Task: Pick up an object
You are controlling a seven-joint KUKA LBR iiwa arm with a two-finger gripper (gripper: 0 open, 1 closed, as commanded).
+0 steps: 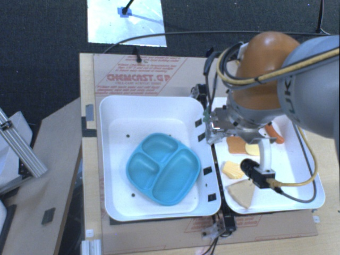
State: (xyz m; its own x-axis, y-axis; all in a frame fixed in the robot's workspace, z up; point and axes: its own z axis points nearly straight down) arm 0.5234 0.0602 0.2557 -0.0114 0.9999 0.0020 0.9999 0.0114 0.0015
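Seemingly nothing is picked yet: the arm (pixel 313 78) hangs over the food (pixel 232 169) at three o'clock; whether the jaws are open, I cannot tell.

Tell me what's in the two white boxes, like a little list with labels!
left bin: one blue plate with three sections, lying flat
right bin: tan wedge, yellow piece, orange slice, orange stick partly under the robot
arm: reaches in from the right, hanging over the right bin near its left wall
held by robot: cannot tell
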